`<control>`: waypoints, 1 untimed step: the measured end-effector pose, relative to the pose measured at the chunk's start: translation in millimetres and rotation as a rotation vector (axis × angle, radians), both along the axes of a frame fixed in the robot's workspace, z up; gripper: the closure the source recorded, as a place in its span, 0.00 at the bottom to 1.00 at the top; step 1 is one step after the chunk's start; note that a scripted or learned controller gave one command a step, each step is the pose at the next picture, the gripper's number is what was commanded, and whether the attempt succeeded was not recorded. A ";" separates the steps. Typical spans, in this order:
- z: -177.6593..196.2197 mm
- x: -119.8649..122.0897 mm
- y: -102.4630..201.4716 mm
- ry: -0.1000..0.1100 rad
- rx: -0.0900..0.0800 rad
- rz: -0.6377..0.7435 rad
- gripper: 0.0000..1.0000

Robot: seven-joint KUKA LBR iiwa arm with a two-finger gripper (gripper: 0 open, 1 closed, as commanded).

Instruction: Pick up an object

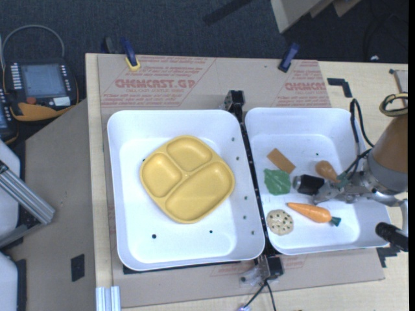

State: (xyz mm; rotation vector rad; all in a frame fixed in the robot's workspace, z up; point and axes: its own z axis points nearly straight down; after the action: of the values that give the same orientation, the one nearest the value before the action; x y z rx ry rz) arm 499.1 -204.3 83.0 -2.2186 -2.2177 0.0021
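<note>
Two white bins on the bench. Right bin (pixel 305 118) holds the toys: carrot (pixel 310 212), cookie (pixel 280 221), green leafy piece (pixel 277 182), tan slab (pixel 281 160), bread-like piece (pixel 326 170). Gripper (pixel 310 184) sits low in that bin, btwn bread & carrot; can't tell its state. Carrot lies just below it, long axis running left-right, prob nearest pick. Left bin (pixel 130 173) carries a yellow divided plate (pixel 187 178).

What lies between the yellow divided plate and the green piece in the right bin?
Bare white floor, then the two bins' rims, in the camera view; yellow plate, green piece.
</note>
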 end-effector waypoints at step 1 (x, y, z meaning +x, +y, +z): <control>11.9 0.9 -0.5 -0.005 -0.003 0.000 1.00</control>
State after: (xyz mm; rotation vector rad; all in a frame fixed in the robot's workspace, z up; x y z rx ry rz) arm 499.9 -204.8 94.9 -2.2227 -2.2212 0.0002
